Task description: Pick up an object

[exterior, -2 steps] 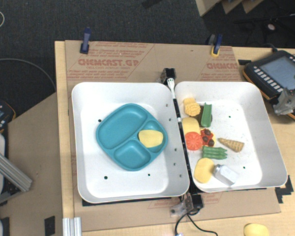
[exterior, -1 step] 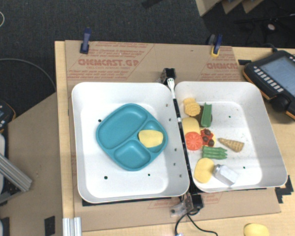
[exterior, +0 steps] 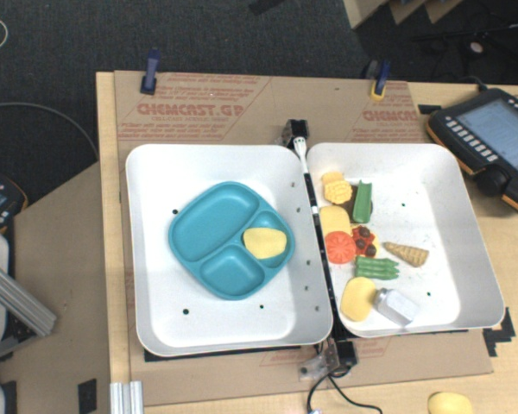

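The right bin (exterior: pixel 440 179) holds several toy foods along its left side: a corn cob (exterior: pixel 336 187), a dark green cucumber (exterior: pixel 362 201), a yellow block (exterior: pixel 334 222), a red tomato (exterior: pixel 340 247), dark red berries (exterior: pixel 363 241), a waffle cone (exterior: pixel 406 253), green beans (exterior: pixel 377 269), a yellow lemon-like piece (exterior: pixel 357 298) and a grey wrapped piece (exterior: pixel 394 306). In the left bin (exterior: pixel 155 300) lies a teal divided plate (exterior: pixel 220 235) with a pale yellow piece (exterior: pixel 265 242) in its right compartment.
A black pendant with a screen (exterior: pixel 488 136) lies at the bench's right edge. Clamps (exterior: pixel 150 71) (exterior: pixel 379 78) grip the cardboard at the back. A yellow object (exterior: pixel 449 403) sits at the front right, off the bins. Cables run at the front.
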Robot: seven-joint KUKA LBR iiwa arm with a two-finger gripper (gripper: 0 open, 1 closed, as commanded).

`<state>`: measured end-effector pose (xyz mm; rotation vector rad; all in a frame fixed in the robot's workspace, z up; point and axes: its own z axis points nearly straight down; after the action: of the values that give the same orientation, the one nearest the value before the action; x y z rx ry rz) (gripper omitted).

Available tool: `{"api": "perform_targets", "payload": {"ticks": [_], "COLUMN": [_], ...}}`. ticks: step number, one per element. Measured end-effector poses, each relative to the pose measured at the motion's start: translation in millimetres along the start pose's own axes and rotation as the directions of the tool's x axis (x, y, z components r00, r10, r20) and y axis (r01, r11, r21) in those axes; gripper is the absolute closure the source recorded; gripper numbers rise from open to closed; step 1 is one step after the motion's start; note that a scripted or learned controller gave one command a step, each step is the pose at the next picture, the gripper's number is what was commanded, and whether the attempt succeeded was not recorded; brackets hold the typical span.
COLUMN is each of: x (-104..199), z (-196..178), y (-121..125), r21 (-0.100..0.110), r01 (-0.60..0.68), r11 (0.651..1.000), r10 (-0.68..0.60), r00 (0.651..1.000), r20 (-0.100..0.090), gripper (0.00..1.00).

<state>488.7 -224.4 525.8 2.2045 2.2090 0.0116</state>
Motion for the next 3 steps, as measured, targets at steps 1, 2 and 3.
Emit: {"api": "perform_targets", "payload": {"ticks": [1,2,3], "x": [1.3,2.1,44.2], "z": [69.0,128.3,-19.8], "y": [-11.4,-12.1,-8.2], "r21": [0.025,0.025,-0.001], "r01": [-0.003,-0.003,0.004], "r11": [1.0,1.0,1.0], "r10": [0.003,0.003,-0.004], "r00": [1.0,1.0,1.0], "r20": [-0.011,-0.011,-0.003], "gripper": [1.0,1.0,1.0]}}
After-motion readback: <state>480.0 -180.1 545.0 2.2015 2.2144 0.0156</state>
